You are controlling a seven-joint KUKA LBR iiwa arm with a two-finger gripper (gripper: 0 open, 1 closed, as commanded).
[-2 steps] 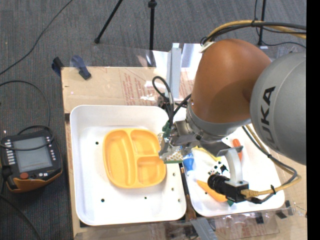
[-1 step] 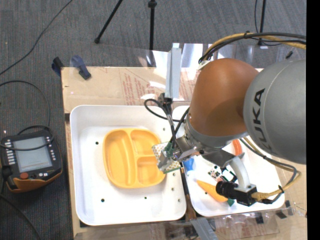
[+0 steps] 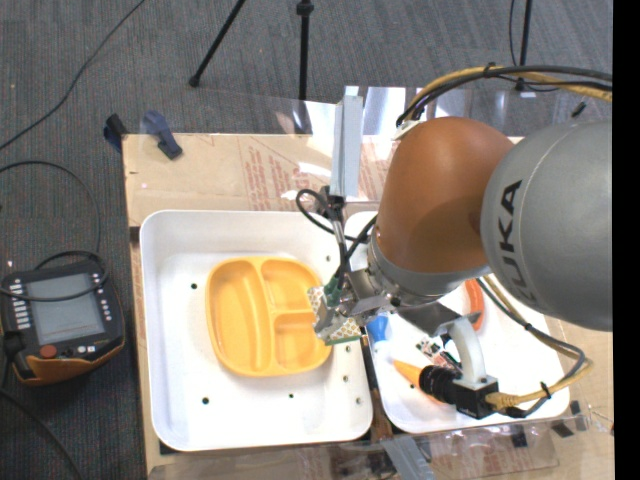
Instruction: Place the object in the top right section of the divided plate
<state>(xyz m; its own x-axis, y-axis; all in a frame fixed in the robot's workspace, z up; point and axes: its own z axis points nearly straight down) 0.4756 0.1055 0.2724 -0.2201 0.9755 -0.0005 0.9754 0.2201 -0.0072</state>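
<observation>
A yellow divided plate [image 3: 262,316] lies in the left white bin [image 3: 180,408]. It has one long section on the left and two smaller ones on the right. My gripper [image 3: 335,320] hangs over the plate's right rim, about level with the ridge between the two right sections. The large grey and orange arm hides most of it from above. I can make out no object in the gripper. A small blue object [image 3: 378,326] sits just right of the gripper, at the inner edge of the right bin.
The right bin [image 3: 555,400] holds an orange cone-shaped piece [image 3: 405,370], a small dark item [image 3: 432,346] and an orange object [image 3: 474,296] partly under the arm. A black cable fitting [image 3: 455,386] hangs over that bin. A teach pendant [image 3: 60,318] lies off the bench at left.
</observation>
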